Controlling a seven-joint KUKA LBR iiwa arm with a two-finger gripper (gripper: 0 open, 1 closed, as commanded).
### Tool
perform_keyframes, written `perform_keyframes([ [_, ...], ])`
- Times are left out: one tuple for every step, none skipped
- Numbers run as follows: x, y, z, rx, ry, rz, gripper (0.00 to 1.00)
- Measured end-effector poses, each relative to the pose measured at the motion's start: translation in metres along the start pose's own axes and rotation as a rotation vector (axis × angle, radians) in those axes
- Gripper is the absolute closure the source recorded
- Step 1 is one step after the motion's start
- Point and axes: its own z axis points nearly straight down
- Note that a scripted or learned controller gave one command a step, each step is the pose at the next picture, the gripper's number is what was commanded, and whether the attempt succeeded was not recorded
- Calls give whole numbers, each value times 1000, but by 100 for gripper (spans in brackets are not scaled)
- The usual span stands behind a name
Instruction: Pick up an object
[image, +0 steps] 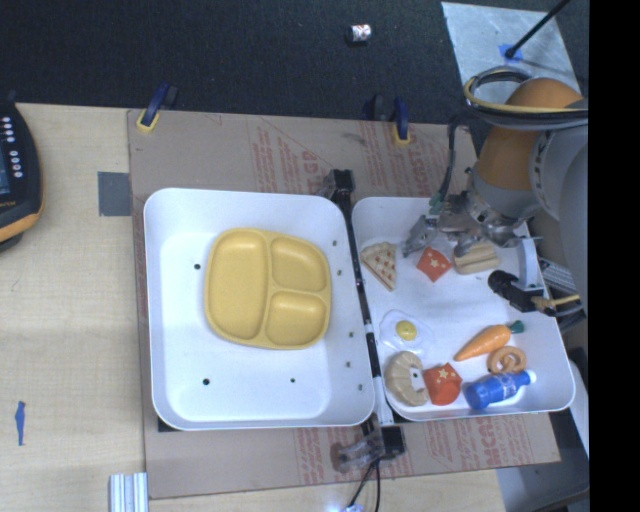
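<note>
The pincer (437, 243) (grip state unclear) hovers just above a red block (434, 264).

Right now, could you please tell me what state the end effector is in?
End effector: open, fingers spread above the red block in the right bin; holding nothing.

two white bins sit side by side. the left bin (170, 300) holds a yellow divided plate (268, 288). the right bin (545, 400) holds a cracker (380, 264), red cube (433, 264), egg (405, 329), carrot (486, 341), bagel (406, 377) and blue bottle (497, 388). the gripper (450, 228) hangs over the far end, above the red cube.
</note>
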Motion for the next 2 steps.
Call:
perform_keyframes([
  [2,-9,11,-2,0,6,0],
  [2,-8,0,-2,-1,4,100],
])
